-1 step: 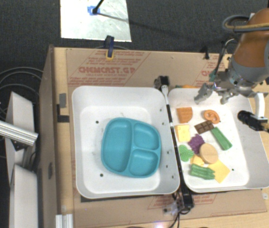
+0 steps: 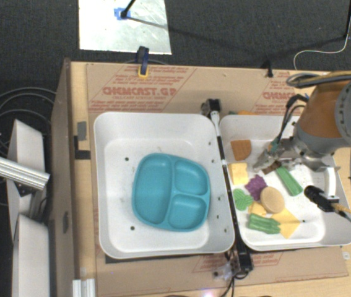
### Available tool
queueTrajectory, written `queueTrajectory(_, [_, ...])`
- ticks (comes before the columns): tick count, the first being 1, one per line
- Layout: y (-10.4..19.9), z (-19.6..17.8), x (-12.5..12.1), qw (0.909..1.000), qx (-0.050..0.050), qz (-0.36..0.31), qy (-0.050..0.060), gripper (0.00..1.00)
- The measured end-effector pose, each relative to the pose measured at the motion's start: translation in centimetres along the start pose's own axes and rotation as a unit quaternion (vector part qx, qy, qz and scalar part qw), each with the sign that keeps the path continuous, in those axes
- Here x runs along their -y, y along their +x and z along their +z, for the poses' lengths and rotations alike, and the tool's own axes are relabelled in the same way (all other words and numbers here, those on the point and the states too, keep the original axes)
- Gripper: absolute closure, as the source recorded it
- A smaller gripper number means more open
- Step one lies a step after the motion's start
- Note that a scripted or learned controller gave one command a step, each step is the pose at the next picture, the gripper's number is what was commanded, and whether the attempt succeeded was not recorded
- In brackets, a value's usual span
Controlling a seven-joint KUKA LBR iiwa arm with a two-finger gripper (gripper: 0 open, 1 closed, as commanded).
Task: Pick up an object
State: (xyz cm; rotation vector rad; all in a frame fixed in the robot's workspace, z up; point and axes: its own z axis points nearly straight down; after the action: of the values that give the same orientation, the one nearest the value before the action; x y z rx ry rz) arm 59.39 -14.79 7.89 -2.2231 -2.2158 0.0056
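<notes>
**Robot Arm Reaches Low Into the Bin of Toy Food**

Two white bins sit side by side on the brown tabletop (image 2: pixel 163 90). The left bin (image 2: pixel 119 141) holds a blue plate (image 2: pixel 170 192). The plate has three parts and lies flat in the middle of its bin.

The right bin (image 2: pixel 299 242) holds many little toy foods, and these are the things to pick from. An orange-brown square (image 2: pixel 241 148) lies near the back. Just in front of it is a yellow block (image 2: pixel 239 172), close to the wall between the two bins. A purple bunch (image 2: pixel 257 184) sits near the middle. A small green piece (image 2: pixel 243 198) is right beside it, on the side nearer the blue plate. A round tan piece (image 2: pixel 272 200) touches the purple bunch on its other side. A long green stick (image 2: pixel 288 181) lies tilted just behind the tan piece. At the front lies a green pod (image 2: pixel 263 224), with a yellow wedge (image 2: pixel 288 226) next to it.

The grey arm (image 2: pixel 330 119) comes in from the right, with its orange band showing. Its gripper (image 2: pixel 273 159) is down low in the back half of the right bin. It is between the orange-brown square and the long green stick, very near the stick's far end. You cannot tell if the gripper is spread wide or squeezed tight. You also cannot tell if it touches any toy.
</notes>
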Motion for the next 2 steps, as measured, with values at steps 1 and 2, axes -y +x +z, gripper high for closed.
queueTrajectory(1, [0.26, -1.67, -0.41, 1.0, 0.0, -0.003, -0.005, 1.0])
queueTrajectory(2, [0.26, -1.63, -0.4, 1.0, 0.0, -0.003, -0.005, 0.0])
